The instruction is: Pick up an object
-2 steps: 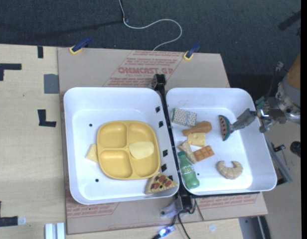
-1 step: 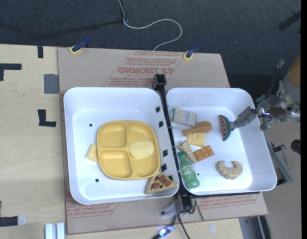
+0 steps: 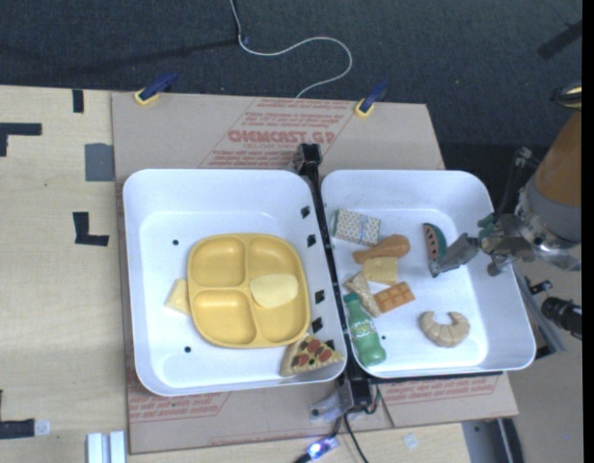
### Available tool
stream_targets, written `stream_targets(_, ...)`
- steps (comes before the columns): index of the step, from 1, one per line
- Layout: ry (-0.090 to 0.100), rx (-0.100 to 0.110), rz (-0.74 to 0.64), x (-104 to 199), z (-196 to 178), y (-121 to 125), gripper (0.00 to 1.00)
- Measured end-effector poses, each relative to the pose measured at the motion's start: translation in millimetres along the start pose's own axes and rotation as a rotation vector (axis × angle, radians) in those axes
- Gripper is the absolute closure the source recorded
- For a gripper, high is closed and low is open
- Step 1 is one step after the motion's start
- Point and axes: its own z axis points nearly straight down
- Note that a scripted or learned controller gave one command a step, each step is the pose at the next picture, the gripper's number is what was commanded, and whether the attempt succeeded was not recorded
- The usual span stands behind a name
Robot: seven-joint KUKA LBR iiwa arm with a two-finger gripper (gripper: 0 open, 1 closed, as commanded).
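Glossy green bottle (image 3: 363, 331) | curved tan croissant (image 3: 445, 328) | jaws (image 3: 463, 252) state unclear

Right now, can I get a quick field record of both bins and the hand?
left bin: yellow divided plate holding a pale slice; pizza slice at its lower right corner
right bin: green bottle, croissant, watermelon slice, checkered block
hand: above the right side of the right bin, beside the watermelon slice
held: nothing visible between the fingers
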Motion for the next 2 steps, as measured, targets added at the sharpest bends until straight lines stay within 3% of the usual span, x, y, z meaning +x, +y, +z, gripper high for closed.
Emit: stream_targets(2,0.0,0.001,-0.001,11,98,6,0.0)
